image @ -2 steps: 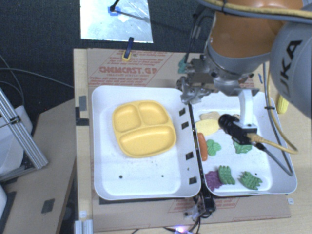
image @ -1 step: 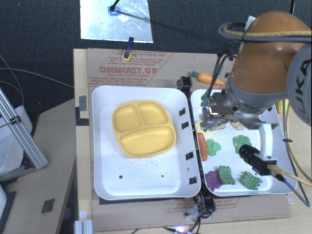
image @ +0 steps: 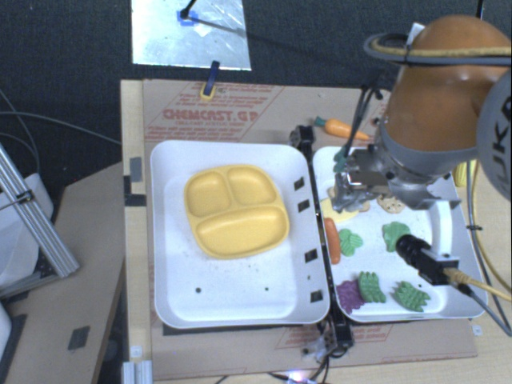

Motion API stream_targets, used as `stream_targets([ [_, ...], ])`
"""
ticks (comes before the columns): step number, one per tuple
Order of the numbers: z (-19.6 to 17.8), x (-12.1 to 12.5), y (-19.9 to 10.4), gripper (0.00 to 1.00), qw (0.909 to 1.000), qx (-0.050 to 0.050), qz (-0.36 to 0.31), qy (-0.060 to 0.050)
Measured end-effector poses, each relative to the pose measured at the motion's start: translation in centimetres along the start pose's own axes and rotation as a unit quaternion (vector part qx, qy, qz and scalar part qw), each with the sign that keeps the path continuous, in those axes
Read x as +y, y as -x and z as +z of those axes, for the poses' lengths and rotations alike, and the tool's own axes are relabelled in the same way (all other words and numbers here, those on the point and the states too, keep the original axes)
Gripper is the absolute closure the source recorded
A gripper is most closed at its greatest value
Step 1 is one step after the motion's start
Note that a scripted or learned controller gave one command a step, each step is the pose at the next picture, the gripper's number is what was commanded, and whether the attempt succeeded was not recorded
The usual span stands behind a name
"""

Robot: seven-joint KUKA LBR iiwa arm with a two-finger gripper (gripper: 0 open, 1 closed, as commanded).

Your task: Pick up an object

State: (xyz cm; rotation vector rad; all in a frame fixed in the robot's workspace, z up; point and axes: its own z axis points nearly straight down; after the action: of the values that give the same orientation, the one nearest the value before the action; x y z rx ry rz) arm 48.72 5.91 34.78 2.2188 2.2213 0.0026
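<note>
My gripper (image: 349, 187) hangs low over the upper left part of the right bin (image: 460, 310), under the arm's big orange wrist band. Just below it lie a pale yellowish piece (image: 344, 207) and a tan cookie (image: 391, 205). An orange carrot-like piece (image: 332, 241) lies along the bin's left wall, with a light green piece (image: 350, 241) beside it and a green broccoli (image: 394, 233) to the right. A purple piece (image: 349, 295), a dark green piece (image: 371, 286) and another green piece (image: 410, 296) lie near the front.
The left bin (image: 172, 294) holds a yellow divided plate (image: 236, 210). A second carrot (image: 346, 128) lies at the right bin's back edge. A black fitting with a yellow cable (image: 424, 261) sticks out over the right bin. A foil sheet (image: 190, 22) lies behind the bench.
</note>
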Motion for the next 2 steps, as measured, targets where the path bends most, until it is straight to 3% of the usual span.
stream_targets([
  [2,-2.1,0.1,-0.1,1.0,1.0,0.0,-0.005,0.002],
])
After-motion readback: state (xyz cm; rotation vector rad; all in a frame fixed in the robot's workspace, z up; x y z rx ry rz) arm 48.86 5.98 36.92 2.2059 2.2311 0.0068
